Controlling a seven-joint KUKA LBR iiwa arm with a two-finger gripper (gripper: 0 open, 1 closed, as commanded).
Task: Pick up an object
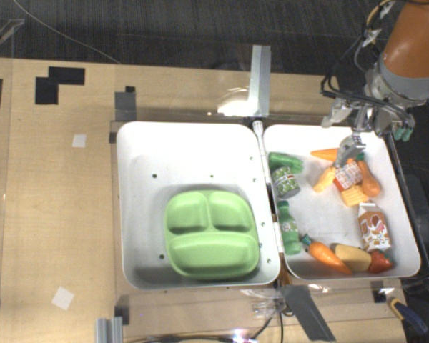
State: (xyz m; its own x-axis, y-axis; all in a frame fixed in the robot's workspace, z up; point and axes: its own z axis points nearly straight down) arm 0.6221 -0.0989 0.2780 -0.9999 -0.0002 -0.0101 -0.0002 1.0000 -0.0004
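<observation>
orange and red printed plastic, the small packet (348,176) in the right bin (407,227) sits just under the gripper (350,148), among a carrot (325,153) and other toy food. you should expect it to be light, smooth and a bit slippery; take it across its narrow sides, not by a corner. whether the pincer is apart or together you cannot tell here. the green tray (211,233) lies in the left bin (139,191).

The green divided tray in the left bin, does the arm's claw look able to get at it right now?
Probably yes. The green divided tray lies alone in the left bin with nothing on top of it. The claw hangs over the right bin, so it would have to cross the divider first.
</observation>
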